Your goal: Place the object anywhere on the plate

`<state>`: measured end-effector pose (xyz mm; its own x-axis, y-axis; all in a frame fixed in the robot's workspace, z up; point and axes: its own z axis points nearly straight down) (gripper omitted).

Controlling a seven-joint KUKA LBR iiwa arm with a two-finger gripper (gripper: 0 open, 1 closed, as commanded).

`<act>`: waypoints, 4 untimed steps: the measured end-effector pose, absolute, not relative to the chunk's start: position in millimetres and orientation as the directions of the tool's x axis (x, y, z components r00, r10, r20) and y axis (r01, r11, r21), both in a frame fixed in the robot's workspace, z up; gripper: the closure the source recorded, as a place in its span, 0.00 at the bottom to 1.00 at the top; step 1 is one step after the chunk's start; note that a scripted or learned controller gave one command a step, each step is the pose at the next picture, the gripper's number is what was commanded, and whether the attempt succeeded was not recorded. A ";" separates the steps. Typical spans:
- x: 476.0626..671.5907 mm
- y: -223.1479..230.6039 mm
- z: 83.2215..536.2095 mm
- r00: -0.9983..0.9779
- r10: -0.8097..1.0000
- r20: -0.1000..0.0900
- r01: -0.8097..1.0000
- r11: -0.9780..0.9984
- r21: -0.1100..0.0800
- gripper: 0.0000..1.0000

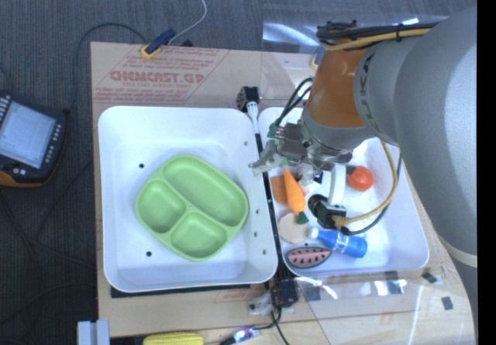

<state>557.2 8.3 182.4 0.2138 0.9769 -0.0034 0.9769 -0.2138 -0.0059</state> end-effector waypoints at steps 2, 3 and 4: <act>557.2 8.3 182.4 0.214 0.977 -0.003 0.977 -0.214 -0.006 0.00; 557.2 8.2 182.4 0.214 0.977 -0.004 0.977 -0.214 -0.006 0.00; 557.2 8.2 182.4 0.214 0.977 -0.004 0.977 -0.214 -0.006 0.00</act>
